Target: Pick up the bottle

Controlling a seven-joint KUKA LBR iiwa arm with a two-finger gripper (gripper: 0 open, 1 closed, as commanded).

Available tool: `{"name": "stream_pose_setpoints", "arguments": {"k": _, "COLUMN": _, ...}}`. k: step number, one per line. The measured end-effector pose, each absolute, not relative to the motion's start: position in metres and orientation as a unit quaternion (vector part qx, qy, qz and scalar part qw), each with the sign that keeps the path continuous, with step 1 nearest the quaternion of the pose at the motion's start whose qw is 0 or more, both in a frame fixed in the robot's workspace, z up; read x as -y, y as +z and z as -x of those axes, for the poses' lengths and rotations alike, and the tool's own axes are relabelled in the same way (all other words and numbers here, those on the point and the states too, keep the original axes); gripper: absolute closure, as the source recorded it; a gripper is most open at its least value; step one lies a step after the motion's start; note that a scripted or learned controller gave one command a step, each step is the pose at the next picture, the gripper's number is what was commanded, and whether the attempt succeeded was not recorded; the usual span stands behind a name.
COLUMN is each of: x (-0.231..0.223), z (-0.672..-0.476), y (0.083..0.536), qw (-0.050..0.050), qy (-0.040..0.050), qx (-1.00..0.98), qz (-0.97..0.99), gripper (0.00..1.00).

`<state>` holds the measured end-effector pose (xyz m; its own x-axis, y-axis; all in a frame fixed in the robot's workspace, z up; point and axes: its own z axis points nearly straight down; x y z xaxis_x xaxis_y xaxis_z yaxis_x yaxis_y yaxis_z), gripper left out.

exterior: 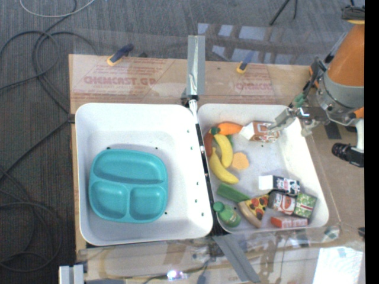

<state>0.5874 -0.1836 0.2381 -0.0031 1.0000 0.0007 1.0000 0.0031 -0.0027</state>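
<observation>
Your green bottle (227, 213) lies in the right bin's (317, 185) near-left corner, its long axis apparently running cap-up-left, hemmed by a cucumber (232, 193), pizza slice (253, 210) and bin wall. Jaws (283, 121) hover over the far carton (263, 132); whether they grip, you cannot tell.

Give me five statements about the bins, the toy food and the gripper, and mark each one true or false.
1. The teal tray lies in the left bin. True.
2. The green bottle lies on the teal tray. False: it lies in the right bin, near its front left corner.
3. The gripper is over the right bin's far side. True.
4. The bananas lie in the left bin. False: right bin.
5. The gripper is over the green bottle. False: it is near the carton.
</observation>
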Motion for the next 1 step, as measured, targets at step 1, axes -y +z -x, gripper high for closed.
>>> {"name": "stream_pose_setpoints", "arguments": {"k": 1, "x": 0.1070, "z": -0.5943, "y": 0.1105, "qw": -0.004, "qy": -0.0028, "qx": 0.609, "qz": 0.793, "gripper": 0.00}}
